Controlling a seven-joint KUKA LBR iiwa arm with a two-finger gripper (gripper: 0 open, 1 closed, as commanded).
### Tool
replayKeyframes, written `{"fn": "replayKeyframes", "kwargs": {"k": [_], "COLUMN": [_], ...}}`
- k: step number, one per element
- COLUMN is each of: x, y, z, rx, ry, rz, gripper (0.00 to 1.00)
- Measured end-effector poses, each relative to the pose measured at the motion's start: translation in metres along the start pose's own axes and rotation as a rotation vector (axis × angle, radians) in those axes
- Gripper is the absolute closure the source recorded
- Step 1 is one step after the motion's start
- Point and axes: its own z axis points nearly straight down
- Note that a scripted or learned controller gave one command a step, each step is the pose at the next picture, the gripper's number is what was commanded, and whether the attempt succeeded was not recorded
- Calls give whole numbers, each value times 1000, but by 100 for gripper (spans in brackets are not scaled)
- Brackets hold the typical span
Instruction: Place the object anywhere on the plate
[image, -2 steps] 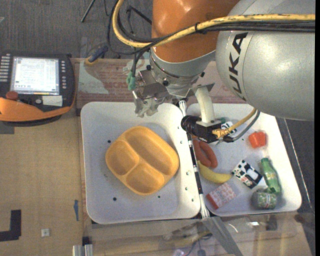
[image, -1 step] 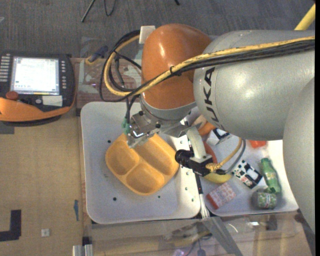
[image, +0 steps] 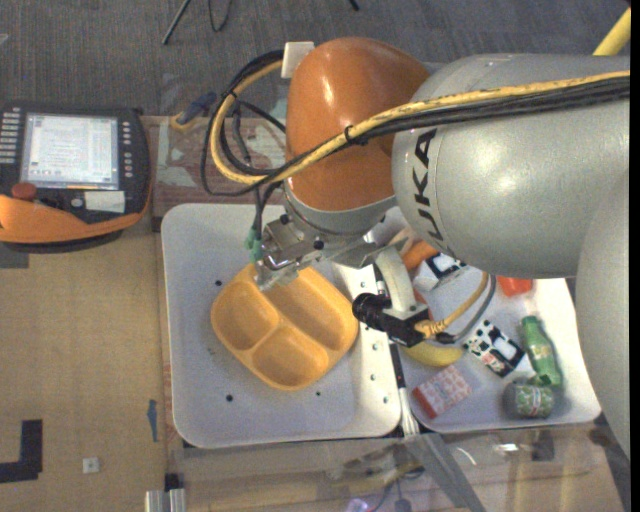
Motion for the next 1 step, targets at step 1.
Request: {"fn": "replayKeyframes", "kwargs": {"k": [1], "x": [-15], "y": [-18], "z": [-105], "rx": [2], "ry": [-1], "rz": [35], "gripper": [100]}}
